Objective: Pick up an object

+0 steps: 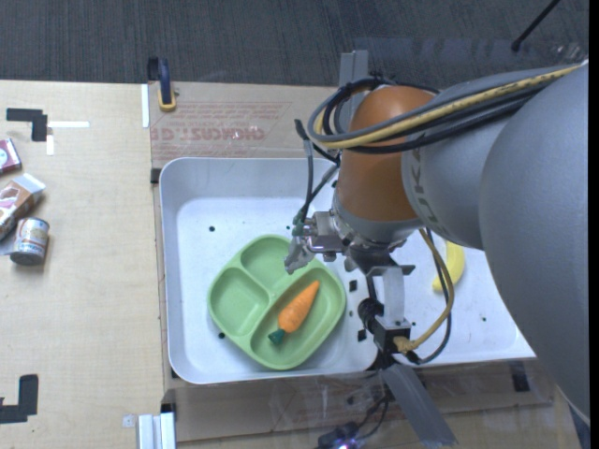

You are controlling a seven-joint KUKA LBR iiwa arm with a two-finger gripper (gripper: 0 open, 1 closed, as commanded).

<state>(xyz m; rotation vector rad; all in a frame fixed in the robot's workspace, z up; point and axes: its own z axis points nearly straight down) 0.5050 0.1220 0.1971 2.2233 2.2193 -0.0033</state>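
An orange toy carrot (299, 307) with a green top lies in the large compartment of a green divided plate (225, 293). The plate rests in the left part of the white bin (192, 204). My gripper (301, 251) hangs low over the plate's upper right rim, just above and to the left of the carrot's tip, and it is not touching the carrot. The arm's orange band and grey wrist cover the middle of the bin. A yellow banana (453, 265) lies to the right of the wrist, partly hidden by the arm.
On the wooden bench to the left of the bin lie a small tin can (30, 241) and some food packets (14, 199). A blue clamp (161, 82) grips the board behind the bin. Cables hang from the wrist over the bin's front wall.
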